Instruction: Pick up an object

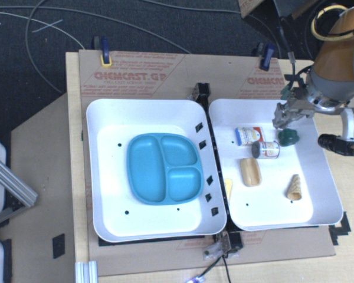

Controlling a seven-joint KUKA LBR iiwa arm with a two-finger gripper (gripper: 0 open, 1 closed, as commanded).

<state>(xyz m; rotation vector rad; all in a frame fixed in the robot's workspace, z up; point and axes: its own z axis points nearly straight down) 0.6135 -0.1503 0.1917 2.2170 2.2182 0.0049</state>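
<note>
My tool (pixel 281 118) hangs over the upper right part of the right bin (pixel 318 214), reaching in from the right, with the orange band of my arm (pixel 336 58) above it. From this angle I cannot tell how the tool is set, and nothing shows clearly held in it. Just beside and below its tip lies a small dark green object (pixel 289 137), possibly touching. To the left of that lies a small white packet with blue and red print (pixel 248 135), and just below the packet a short can on its side (pixel 265 150), dark end facing left. Under the can lies a tan bread-like roll (pixel 250 171), and near the bin's right edge a tan cone-shaped piece (pixel 294 187). The left bin (pixel 100 175) holds a blue divided plate (pixel 164 168) with three compartments. Both bins sit on the worktop (pixel 76 134).
</note>
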